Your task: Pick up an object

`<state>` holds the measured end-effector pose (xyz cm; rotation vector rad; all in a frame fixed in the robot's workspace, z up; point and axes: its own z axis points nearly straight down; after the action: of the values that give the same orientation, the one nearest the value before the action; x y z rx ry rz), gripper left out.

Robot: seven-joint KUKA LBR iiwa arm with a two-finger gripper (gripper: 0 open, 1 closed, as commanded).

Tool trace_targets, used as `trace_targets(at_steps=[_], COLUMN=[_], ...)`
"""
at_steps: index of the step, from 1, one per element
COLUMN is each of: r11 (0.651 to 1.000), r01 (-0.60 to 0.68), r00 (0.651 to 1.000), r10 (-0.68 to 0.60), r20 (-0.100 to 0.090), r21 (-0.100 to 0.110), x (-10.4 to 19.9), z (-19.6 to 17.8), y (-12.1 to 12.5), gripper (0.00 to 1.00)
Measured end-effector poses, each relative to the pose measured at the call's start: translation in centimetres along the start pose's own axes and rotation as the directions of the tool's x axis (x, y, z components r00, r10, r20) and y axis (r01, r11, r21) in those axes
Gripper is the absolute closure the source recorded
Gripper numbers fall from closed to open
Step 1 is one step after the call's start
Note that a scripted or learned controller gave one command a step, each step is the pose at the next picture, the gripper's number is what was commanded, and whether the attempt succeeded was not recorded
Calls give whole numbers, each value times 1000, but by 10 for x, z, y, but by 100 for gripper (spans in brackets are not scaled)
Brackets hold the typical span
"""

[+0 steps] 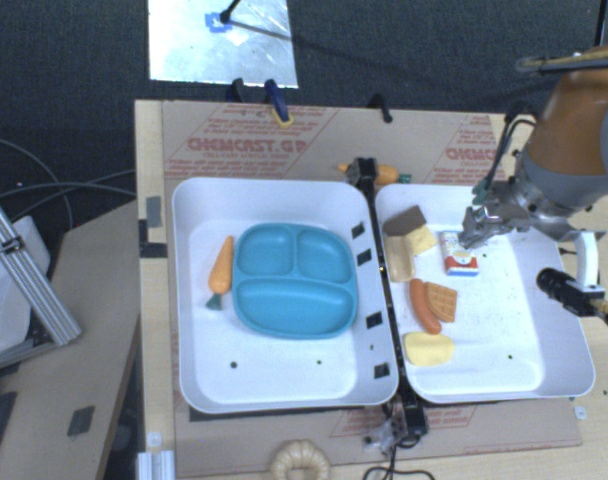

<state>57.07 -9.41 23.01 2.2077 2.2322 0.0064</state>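
Note:
My gripper point(473, 234) hangs over the back of the right bin point(544, 368), its tip just above a small red, white and blue carton point(459, 256). To the left of the carton lie a brown block point(404, 219), a pale yellow cheese wedge point(420, 240) and a tan slice point(399, 259). In front of the carton are a red sausage point(422, 306), a waffle piece point(442, 299) and a yellow lump point(428, 348). The left bin point(199, 348) holds a blue divided plate point(294, 278) and a carrot point(221, 266).
The orange and grey arm point(574, 138) comes in over the right bin's back right corner. A black and white fixture point(574, 283) sits on that bin's right rim. Black clips line the divider point(377, 288) between the bins. The right bin's front right floor is bare.

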Motion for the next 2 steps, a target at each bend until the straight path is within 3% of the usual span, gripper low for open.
trace_targets(at_steps=[2], r11=[1000], r01=[-1], r00=[1000], r10=[1], r20=[-1], r21=[1], x=[98], z=[15], y=[54], gripper=[100])
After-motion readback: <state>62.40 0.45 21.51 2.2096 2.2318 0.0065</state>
